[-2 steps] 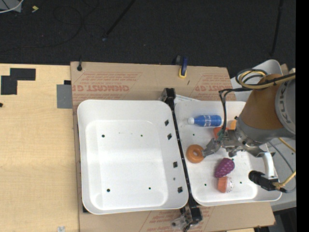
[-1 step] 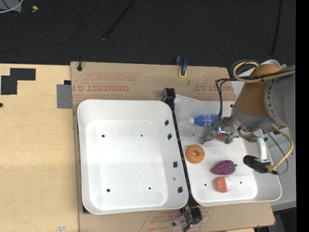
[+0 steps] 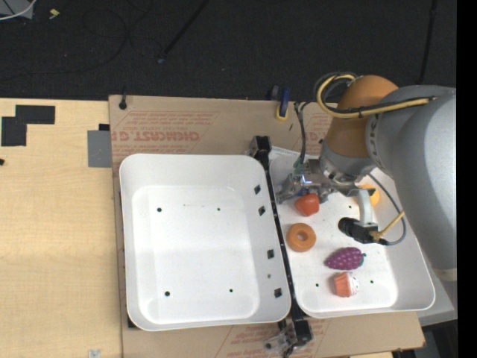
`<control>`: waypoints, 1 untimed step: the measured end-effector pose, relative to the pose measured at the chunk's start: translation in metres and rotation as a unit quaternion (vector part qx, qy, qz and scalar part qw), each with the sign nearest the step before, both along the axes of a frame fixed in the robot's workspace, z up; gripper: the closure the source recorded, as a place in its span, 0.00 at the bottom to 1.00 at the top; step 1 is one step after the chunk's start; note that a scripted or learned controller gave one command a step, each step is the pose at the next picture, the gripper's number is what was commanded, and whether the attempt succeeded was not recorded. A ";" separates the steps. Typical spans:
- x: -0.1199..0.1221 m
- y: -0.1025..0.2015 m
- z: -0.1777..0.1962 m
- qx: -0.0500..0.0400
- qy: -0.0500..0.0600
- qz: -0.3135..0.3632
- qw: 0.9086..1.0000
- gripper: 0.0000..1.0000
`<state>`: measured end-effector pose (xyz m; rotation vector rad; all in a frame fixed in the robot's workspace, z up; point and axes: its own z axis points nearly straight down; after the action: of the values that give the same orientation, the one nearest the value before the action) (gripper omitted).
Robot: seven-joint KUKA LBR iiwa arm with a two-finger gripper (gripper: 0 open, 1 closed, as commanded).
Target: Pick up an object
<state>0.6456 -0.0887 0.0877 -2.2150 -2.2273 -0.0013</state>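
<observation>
At left wall of right bin [image 3: 406, 293], gripper [image 3: 300, 188] at red object [image 3: 308, 205], grip unclear.

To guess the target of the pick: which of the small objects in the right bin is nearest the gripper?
The red round object, just beside the gripper; the orange ring, purple grapes and orange-white piece lie farther off.

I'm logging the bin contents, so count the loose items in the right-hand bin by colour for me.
Red: 1, the round piece
Orange: 2, the ring and the orange-and-white piece
Purple: 1, the grape bunch
Total: 4
</observation>
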 end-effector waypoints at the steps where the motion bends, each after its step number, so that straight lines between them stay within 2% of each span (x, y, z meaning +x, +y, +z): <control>1: -0.002 -0.003 0.010 0.000 0.003 -0.001 1.000 1.00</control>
<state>0.6434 -0.0915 0.0972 -2.2155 -2.2214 0.0043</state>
